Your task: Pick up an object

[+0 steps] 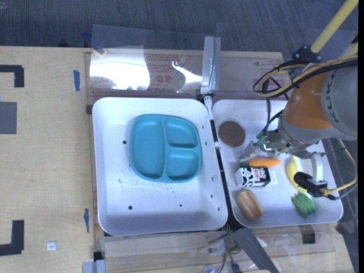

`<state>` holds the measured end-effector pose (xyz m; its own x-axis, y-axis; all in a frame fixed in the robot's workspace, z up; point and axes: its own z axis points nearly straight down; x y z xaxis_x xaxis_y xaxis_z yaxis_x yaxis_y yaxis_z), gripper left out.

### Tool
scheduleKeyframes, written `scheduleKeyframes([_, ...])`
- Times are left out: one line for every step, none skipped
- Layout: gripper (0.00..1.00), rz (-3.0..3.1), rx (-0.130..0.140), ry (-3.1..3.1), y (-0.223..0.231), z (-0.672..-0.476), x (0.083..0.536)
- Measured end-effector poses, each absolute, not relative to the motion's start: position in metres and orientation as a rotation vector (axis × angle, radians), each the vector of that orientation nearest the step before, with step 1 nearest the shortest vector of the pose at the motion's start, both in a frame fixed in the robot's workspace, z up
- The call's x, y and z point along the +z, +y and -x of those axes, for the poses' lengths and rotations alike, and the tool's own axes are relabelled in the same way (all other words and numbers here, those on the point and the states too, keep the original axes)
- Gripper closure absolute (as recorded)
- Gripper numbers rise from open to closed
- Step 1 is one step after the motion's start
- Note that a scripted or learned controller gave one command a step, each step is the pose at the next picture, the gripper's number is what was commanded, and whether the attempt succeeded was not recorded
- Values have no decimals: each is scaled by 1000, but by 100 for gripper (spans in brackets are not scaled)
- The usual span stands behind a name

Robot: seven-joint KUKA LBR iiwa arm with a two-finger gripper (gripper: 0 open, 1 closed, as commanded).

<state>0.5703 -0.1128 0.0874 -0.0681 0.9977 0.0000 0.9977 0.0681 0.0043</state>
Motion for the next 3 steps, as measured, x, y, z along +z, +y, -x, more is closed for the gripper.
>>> scheduleKeyframes([0,-1965,8,2443,-96,-529,88])
scheduleKeyframes([0,-2194,11,2238,-102,-483,88])
scheduleKeyframes([0,-1770,9,2581,-105,-491,88])
